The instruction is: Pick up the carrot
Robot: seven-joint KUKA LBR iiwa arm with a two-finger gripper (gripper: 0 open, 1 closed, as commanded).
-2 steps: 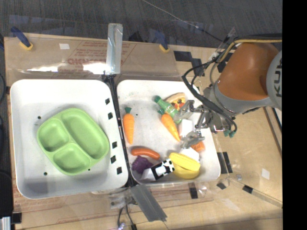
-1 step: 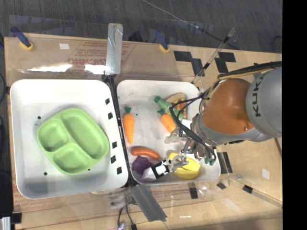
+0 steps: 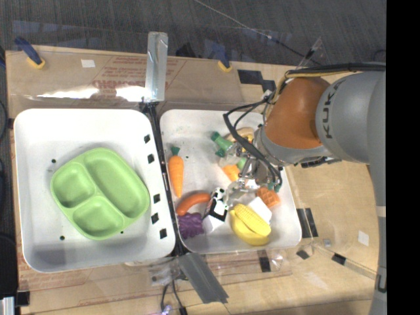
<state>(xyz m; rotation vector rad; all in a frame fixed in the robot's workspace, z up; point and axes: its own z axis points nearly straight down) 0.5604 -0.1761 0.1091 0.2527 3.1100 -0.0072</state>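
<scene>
Grey arm [image 3: 348,113] with its orange band rises closest to the lens, reaching in from the right over the right bin [image 3: 197,120]. Pincer [image 3: 248,176] sits low among the clutter in the middle of that bin – cannot tell how far it is spread, nor whether anything is caught in it; cables and the wrist mask it.

Carrot [image 3: 176,172] lies lengthwise along the right bin's left wall, green top pointing away from the camera, apart from the pincer. Just below its tip: an orange-red sausage-shaped item [image 3: 192,202] and a purple item [image 3: 191,225]. Yellow corn-like piece [image 3: 250,222] sits at the near right, right beside the pincer. Left bin [image 3: 39,130] holds a green divided plate [image 3: 100,192].

Risks, as judged:
- the pincer is over the wrong cluster; a close here would take a neighbouring toy, not the carrot
- the carrot hugs the wall – one side may have no room, so a grip could slip or push it along
- small orange pieces near the pincer could be mistaken for the target
</scene>
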